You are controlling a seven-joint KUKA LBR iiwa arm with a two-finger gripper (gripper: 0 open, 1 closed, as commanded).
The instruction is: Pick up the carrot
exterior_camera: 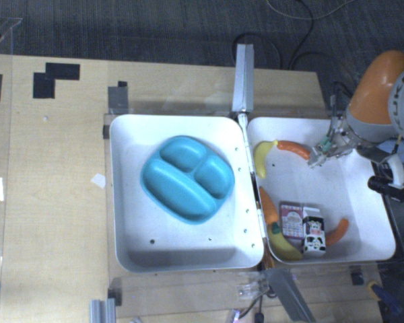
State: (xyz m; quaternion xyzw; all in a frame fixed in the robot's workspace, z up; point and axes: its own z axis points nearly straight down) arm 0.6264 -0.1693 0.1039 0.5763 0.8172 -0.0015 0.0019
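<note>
Carrot (268, 206) lies lengthwise along the bin's (363, 180) left wall

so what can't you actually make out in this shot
- Gripper, camera view: too small and blurred to tell whether its fingers are open or shut, or touch the carrot.
- Bananas, camera view: partly covered by the small cartons.
- Carton labels: too small to read.
- Arm: cut off by the right edge.

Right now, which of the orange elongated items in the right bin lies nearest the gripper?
The one at the bin's far side, next to the gripper; the other two lie by the small cartons.
</note>
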